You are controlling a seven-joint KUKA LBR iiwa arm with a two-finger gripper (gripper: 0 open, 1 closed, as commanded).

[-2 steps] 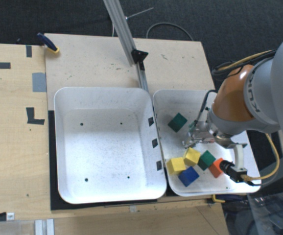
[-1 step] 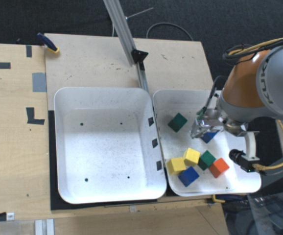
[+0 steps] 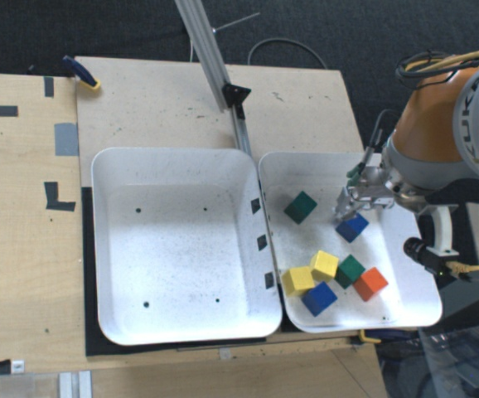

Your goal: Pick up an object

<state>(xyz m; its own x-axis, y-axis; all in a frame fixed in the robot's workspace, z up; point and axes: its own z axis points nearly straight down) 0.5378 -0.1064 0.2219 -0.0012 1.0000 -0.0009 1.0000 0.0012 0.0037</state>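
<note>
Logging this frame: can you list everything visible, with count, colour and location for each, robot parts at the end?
Bins: 2, white, side by side on the bench; left bin, right bin.
Green blocks: 2, dark green, right bin; one alone toward the upper left, one in the lower cluster.
Blue blocks: 2, right bin; one just below the gripper, one at the cluster's front.
Yellow blocks: 2, right bin, adjacent in the cluster.
Orange block: 1, right bin, right end of cluster.
Metal pole: 1, grey, slanting down to the bins' junction.
Clamp: 1, blue and yellow, bench's far left corner.
Arm: 1, grey and orange, right side.
Gripper: 1, over the right bin.
</note>
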